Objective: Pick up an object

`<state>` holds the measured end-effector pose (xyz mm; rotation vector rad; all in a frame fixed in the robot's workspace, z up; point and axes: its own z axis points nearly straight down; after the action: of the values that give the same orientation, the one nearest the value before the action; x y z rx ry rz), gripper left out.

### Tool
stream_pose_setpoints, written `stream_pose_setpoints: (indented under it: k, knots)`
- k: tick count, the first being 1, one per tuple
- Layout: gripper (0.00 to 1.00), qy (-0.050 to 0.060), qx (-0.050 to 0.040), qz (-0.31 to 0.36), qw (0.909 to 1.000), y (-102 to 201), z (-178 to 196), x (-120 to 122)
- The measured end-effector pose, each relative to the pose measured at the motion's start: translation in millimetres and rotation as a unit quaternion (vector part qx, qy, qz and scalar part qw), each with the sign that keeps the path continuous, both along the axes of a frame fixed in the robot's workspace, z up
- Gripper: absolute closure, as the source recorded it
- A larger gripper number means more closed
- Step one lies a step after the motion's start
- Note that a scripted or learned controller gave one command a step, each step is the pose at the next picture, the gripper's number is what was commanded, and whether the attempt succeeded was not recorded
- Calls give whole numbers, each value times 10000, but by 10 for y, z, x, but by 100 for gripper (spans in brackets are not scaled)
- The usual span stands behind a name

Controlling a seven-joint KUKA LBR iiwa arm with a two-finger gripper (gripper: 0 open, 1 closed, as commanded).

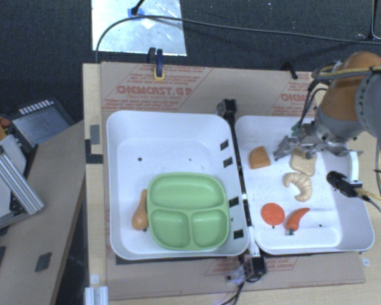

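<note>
The arm reached in over the right bin (352,230), and its hand (298,146) hung low near that bin's upper middle, just above a pale, cream-coloured lump (303,164). Whether the hand was open or closed could not be told, and nothing could be seen gripped in it. Directly below the pale lump lay a croissant (298,185), the two almost touching. To the left of the hand sat a tan bread-like piece (260,157). Lower in the same bin an orange-red tomato slice (272,213) lay beside a red chili pepper (297,219), close together but apart. The left bin (165,129) held a green divided plate (187,210) toward its lower edge, with a small butternut squash (141,211) touching the plate's left side. Both bins rested on a cardboard sheet (178,88) on the worktop.
</note>
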<state>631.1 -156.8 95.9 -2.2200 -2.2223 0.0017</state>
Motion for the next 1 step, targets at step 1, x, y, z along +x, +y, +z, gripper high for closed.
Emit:
stream_pose_setpoints:
  k: [1]
  knots:
    - [100,-29,-5,3,10000,-1,145,18]
